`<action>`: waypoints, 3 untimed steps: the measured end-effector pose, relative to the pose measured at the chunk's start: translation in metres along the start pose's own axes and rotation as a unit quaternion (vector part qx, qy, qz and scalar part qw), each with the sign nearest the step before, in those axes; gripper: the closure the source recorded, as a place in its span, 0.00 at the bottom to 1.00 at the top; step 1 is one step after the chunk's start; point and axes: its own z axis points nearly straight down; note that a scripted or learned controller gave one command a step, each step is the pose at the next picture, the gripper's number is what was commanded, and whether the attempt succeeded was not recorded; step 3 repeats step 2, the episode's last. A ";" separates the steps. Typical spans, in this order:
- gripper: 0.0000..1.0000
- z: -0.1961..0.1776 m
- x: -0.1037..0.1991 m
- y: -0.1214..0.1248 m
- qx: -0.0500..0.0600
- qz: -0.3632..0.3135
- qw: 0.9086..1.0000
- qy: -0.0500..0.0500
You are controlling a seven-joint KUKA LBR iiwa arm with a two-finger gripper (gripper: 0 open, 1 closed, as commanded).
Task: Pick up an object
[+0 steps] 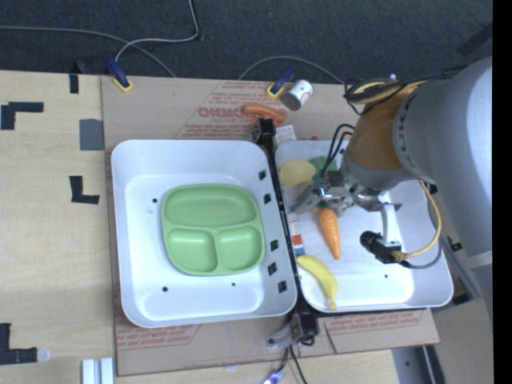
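In the right bin (424, 290) lie an orange carrot (331, 232), a yellow banana (320, 279) near the front left corner, and a pale yellow fruit (295, 172) at the back left. A small green item (321, 166) peeks out beside the fruit. My gripper (323, 193) is low over the bin's left half, just above the carrot's thick end and right of the yellow fruit. The wrist hides much of the gripper, and I cannot see whether it touches the carrot.
The left bin (132, 182) holds a green divided plate (214, 227). A black divider (276, 206) runs between the bins. Behind the bins an orange sausage-like item (263, 111) and a small grey cylinder (296, 94) lie on the cardboard. A cable (416, 246) loops off the wrist.
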 end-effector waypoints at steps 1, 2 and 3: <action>1.00 -0.010 0.000 0.001 -0.002 0.000 1.000 -0.001; 1.00 -0.099 0.044 0.011 0.000 -0.001 1.000 0.000; 1.00 -0.099 0.044 0.011 0.000 -0.001 1.000 0.000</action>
